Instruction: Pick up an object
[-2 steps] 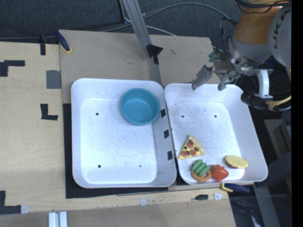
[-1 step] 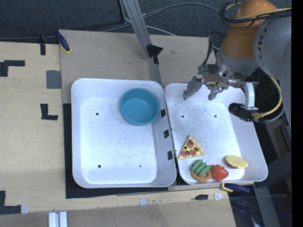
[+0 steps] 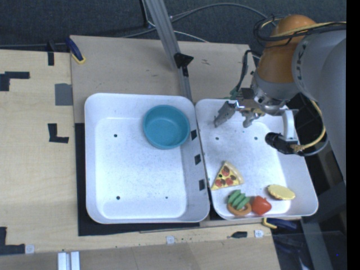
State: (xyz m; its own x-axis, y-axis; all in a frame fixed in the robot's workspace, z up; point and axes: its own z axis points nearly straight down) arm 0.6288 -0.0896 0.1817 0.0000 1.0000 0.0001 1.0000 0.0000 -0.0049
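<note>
- My pincer (image 3: 235, 116) hangs released, nothing between its fingers, over the right bin's (image 3: 292, 167) 12 o'clock end.
- Four toys at that bin's 6 o'clock end: one pizza slice (image 3: 226, 176), one green piece (image 3: 238, 201), one tomato (image 3: 260, 205), one yellow piece (image 3: 280, 192).
- One blue bowl (image 3: 166, 126) in the left bin (image 3: 112, 179).

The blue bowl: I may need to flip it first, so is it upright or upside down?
Upright. The round blue bowl in the left white bin shows its open hollow and rim facing up.
</note>
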